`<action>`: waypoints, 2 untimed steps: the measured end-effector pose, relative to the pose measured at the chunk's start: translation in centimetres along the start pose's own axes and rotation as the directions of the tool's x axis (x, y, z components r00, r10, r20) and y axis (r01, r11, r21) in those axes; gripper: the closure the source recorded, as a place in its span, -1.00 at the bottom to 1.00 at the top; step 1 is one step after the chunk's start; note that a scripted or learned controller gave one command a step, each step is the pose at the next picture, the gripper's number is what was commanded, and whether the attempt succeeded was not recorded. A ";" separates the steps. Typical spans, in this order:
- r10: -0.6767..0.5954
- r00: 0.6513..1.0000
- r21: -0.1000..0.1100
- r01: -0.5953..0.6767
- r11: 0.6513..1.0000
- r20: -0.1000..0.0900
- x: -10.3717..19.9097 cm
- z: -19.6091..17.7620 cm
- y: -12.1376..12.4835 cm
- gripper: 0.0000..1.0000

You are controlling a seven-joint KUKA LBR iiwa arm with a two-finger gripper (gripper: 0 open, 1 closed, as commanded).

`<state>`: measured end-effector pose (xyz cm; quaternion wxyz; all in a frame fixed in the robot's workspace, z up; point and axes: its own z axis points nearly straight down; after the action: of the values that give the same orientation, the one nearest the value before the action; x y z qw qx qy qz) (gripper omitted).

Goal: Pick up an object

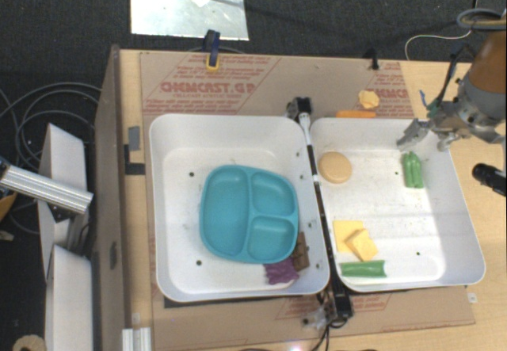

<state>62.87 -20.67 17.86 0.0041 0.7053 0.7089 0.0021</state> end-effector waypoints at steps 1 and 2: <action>0.002 1.000 0.011 -0.001 1.000 -0.003 0.1 8.1 -0.2 -1.00; -0.001 1.000 0.002 0.001 1.000 -0.001 0.1 6.4 0.1 1.00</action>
<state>63.03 -20.59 11.43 0.0027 0.7048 0.7094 0.0017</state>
